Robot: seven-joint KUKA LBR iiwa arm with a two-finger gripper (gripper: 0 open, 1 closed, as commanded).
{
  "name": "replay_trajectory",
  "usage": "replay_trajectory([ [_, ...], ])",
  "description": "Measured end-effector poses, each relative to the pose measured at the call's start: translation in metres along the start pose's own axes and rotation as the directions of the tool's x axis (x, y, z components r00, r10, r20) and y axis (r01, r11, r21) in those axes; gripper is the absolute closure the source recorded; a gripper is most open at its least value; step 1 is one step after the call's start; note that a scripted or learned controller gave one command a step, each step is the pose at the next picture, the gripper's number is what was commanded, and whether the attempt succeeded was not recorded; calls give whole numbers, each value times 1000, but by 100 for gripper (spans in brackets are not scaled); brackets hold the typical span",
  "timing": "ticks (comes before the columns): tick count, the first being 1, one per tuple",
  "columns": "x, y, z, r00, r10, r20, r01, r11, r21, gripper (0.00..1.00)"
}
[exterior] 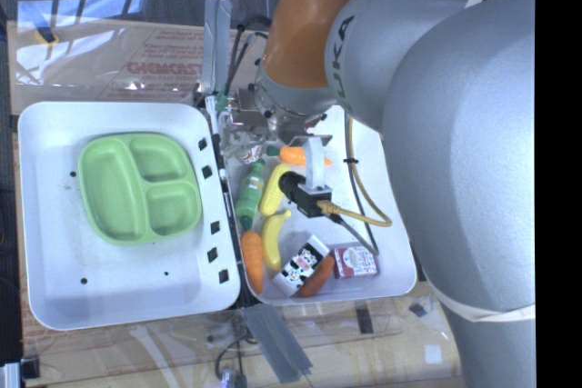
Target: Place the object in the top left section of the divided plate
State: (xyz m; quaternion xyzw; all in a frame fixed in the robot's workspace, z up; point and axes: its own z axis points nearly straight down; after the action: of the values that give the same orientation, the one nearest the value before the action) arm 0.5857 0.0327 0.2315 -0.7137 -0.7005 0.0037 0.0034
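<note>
A green divided plate [136, 186] lies in the left bin [55, 286], with nothing in its sections. In the right bin [386, 273] lie toy foods: a green bottle [250, 193], a yellow banana [274, 188], a second yellow piece [273, 236], a carrot [253, 261], an orange piece [293, 155], a cow-print carton [301, 267] and a red box [354, 262]. My gripper [250, 139] reaches down over the far left part of the right bin, just above the bottle. The wrist hides its fingers.
The grey arm [436, 104] with its orange band covers the right side of the view and much of the right bin. A black-clipped divider [218, 204] separates the two bins. A yellow cable [364, 204] loops over the right bin.
</note>
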Motion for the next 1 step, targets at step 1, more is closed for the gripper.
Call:
replay_trajectory([
  [1, 29, -60, 30, 999, -35, 1, 35, 999, -3, 100],
])
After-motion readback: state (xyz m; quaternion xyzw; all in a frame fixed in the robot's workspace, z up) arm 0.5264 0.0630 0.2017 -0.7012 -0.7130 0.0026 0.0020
